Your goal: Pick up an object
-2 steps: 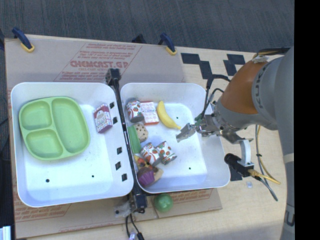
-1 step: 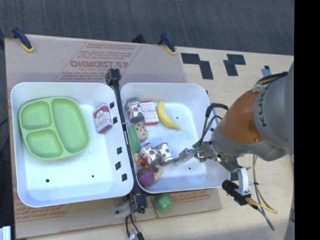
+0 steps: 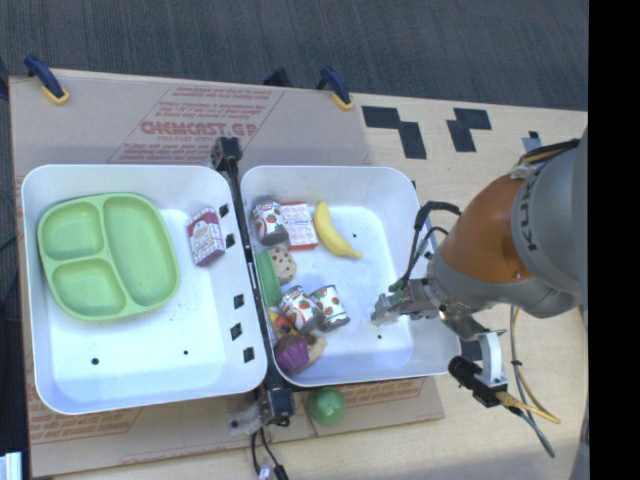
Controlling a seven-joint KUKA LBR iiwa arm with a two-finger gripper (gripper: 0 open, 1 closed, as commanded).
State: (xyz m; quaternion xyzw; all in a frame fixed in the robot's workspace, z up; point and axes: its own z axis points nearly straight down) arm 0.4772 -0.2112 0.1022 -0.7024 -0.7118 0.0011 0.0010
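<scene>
Gripper (image 3: pixel 385 311) low over bare floor of the right bin (image 3: pixel 400 353), fingers' state unclear, can't tell. Nothing seen between them. Approach step, I'd say. Nearest pick: can (image 3: pixel 331 307), just left of gripper. Next: shift left, drop, close.

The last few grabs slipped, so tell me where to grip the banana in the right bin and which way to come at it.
Grip the banana across its thick middle, coming straight down from above. It lies flat on the bin floor, running from upper left to lower right, with bare floor on its right side, so the fingers should probably straddle its narrow width, turned crosswise to its length. The tapered ends likely offer less hold.
</scene>
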